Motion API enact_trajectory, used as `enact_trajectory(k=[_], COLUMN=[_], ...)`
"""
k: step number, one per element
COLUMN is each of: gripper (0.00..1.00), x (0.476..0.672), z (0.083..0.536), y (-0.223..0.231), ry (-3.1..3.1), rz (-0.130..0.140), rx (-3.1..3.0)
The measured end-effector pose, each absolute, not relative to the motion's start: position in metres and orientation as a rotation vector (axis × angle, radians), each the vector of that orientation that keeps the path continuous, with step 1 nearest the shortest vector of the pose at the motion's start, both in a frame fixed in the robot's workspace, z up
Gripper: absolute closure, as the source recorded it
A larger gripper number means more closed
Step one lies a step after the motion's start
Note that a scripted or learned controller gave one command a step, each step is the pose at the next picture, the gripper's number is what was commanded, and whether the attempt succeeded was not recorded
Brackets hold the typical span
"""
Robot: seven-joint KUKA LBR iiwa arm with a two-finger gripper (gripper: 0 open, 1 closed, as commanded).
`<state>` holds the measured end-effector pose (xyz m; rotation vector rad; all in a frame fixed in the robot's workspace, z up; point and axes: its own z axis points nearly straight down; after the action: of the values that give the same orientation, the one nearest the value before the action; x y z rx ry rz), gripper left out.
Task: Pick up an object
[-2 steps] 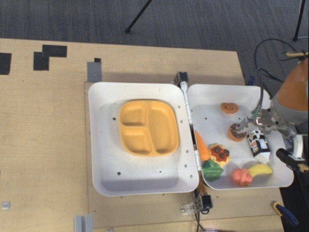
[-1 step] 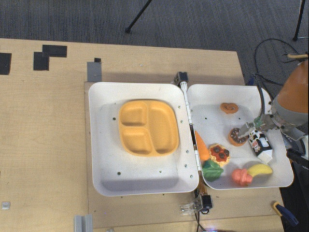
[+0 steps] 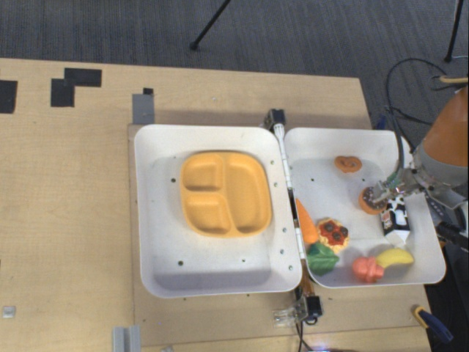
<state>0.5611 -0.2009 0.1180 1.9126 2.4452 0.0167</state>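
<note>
My gripper (image 3: 381, 193) is low in the right bin (image 3: 366, 147), near its right wall, reaching in from the right. It sits right at a small round brown-orange toy (image 3: 366, 201), partly covering it. I cannot tell whether it touches the toy. A black-and-white carton (image 3: 396, 221) lies just below the gripper. An orange round toy (image 3: 348, 164) lies farther back in the same bin.
Along the right bin's front lie a yellow banana (image 3: 396, 257), a pink-red toy (image 3: 368, 269), a green pepper (image 3: 321, 259), a pizza slice (image 3: 333, 232) and a carrot (image 3: 308, 224). The left bin (image 3: 157, 196) holds a yellow divided plate (image 3: 223, 193).
</note>
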Motion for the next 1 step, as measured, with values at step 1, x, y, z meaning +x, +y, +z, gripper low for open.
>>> enact_trajectory(k=[1], gripper=[1.0], x=[0.5691], z=[0.1637], y=[-0.1269], ry=[2.264], rz=[0.004], rx=[2.175])
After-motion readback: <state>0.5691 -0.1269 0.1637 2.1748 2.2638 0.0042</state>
